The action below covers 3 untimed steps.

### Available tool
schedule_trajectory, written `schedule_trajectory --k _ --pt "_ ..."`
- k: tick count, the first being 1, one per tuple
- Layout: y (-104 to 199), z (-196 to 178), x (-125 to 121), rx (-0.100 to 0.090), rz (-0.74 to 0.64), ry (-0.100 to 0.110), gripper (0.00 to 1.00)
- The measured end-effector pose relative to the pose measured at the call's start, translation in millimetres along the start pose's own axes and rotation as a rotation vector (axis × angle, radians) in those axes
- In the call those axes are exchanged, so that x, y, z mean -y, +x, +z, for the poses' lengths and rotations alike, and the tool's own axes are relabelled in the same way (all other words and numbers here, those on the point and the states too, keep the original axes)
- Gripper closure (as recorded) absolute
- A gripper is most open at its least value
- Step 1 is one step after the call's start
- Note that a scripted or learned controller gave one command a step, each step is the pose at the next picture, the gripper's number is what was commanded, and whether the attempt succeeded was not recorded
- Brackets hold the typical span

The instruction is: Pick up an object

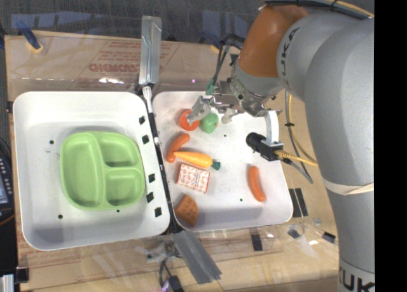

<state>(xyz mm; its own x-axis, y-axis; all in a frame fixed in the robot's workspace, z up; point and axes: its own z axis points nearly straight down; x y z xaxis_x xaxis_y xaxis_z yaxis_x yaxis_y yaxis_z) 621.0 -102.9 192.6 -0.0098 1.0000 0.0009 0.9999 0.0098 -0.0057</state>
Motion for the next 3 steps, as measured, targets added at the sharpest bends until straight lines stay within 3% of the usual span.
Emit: schedule_trajectory --k 1,2,3 --pt "5 94 20 0.000 -0.019 -0.016 0.00" --pt "-17 100 72 0.000 0.026 -0.002 0.00" --pt "4 102 129 0.000 0.101 -0.002 0.00"
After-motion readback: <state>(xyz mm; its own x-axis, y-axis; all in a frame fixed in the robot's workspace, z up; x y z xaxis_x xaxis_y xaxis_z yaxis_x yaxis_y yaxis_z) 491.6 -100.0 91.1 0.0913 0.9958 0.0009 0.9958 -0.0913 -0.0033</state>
